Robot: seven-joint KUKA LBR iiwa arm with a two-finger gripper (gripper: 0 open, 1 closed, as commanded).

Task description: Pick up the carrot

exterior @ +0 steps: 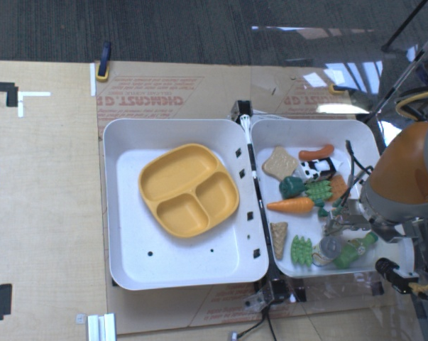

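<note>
Left of my pincer point(336, 227) in the right white bin point(366, 130), the orange plastic carrot with a green top point(292, 205) lies nearly level, tip toward the divider, while I cannot tell my pincer's state.

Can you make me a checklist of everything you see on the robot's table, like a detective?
Surface: wooden bench bearing two white bins, the left bin and the right bin, side by side.
Job's things: carrot lies flat in the right bin, near its middle, not held.
Clutter: yellow divided plate in the left bin; in the right bin, bread slice, red sausage, black-and-white toy, green toys.
Grippers: gripper low over the right bin's near right part; finger state cannot be told.
Cables: black cable at the bench's front edge.
Surroundings: dark carpet behind the bench.
</note>
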